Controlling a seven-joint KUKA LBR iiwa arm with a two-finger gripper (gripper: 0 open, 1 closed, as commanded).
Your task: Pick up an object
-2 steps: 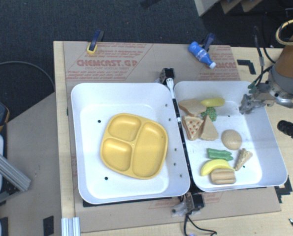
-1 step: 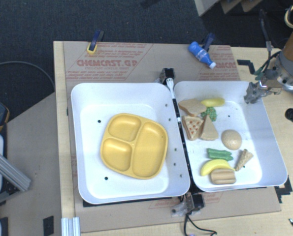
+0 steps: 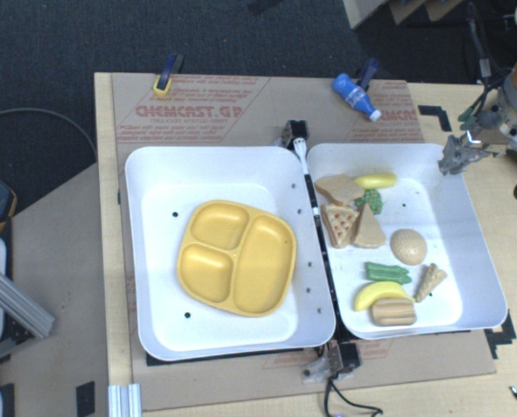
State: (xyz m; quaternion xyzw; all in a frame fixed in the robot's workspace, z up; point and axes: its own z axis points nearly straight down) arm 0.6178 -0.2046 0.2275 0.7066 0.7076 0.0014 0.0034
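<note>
hovering fingers (image 3: 457,156) sit well apart from toy banana (image 3: 375,181).

Pretty even overhead lighting here, bright enough, nothing harsh. The two white bins (image 3: 154,181) come close to blowing out, especially the right one's floor, which goes a bit bluish. Shadows are soft and short; the yellow tray (image 3: 236,256) throws a faint one on its near side. The dark carpet (image 3: 110,24) far back stays murky. Overall it's low-res and slightly soft, with small food items looking mushy.
</note>
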